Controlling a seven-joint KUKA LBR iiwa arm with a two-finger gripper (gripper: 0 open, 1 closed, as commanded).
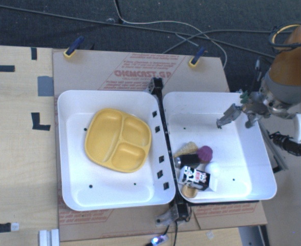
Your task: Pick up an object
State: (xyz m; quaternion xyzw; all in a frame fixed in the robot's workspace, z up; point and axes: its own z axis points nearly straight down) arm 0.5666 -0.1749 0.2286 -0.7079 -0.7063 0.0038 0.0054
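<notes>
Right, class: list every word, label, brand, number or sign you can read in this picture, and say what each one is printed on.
"CHEMCAST GP": red print on the brown board under the two bins, read with some doubt as it is faint.
Smaller red lines above and below it on the board: too blurred to read.
Black-and-white packet in the right bin: bears a printed pattern, too small to read.
</notes>
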